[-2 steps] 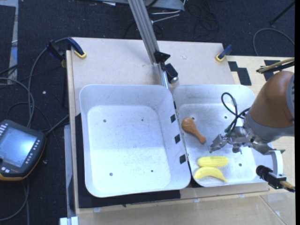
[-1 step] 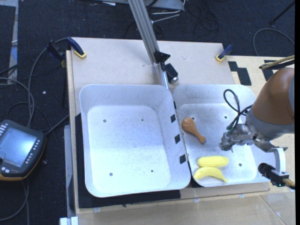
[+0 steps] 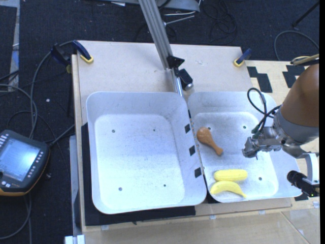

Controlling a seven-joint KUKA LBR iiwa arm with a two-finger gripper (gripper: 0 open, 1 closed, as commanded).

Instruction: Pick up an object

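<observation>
In the right bin (image 3: 228,108) lie three objects. A brown drumstick-shaped toy (image 3: 208,139) rests near the bin's left wall, its thin end pointing down-right. Toward the front lie a short yellow piece (image 3: 231,175) and a curved yellow banana (image 3: 227,188) just below it. My gripper (image 3: 251,149) hangs over the right part of this bin, to the right of the drumstick and above the yellow pieces, apart from all of them. The arm's grey wrist and orange band come in from the right.
The left bin (image 3: 101,105) lies beside the right one, sharing a middle ridge with black tabs (image 3: 192,149). A slanted metal rail (image 3: 158,32) crosses the bench behind the bins. A teach pendant (image 3: 18,161) lies on the floor at left. Cables trail around the bench.
</observation>
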